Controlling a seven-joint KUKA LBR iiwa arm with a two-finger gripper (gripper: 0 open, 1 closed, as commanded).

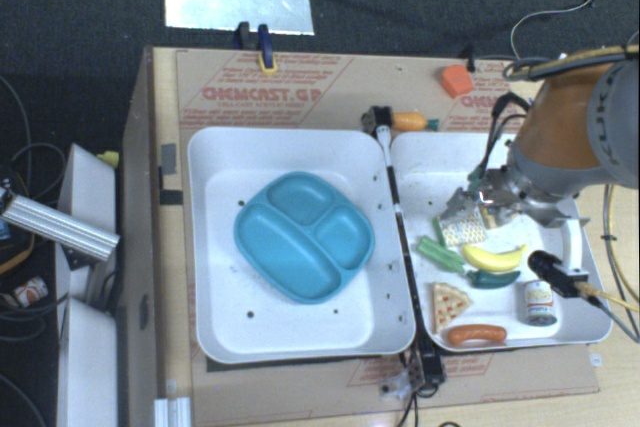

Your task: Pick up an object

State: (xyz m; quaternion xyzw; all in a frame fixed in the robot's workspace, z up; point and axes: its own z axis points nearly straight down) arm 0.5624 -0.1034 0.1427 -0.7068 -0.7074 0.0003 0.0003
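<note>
My gripper (466, 209) hangs low over the middle of the right bin (430, 147), reaching in from the right. Just beneath it lies a pale, speckled yellowish piece (462, 233), touching or nearly touching the gripper's tip. In front of that lie a green piece (439, 253), a yellow banana (494, 258) and a teal piece (490, 279). A pizza slice (450, 300), a sausage (474, 335) and a small can (538, 303) sit near the bin's front wall.
The left bin (215, 165) holds a blue divided plate (303, 235). An orange block (455, 80) lies on the bench behind the right bin. An orange-tipped item (408, 122) rests at the back rim between the bins.
</note>
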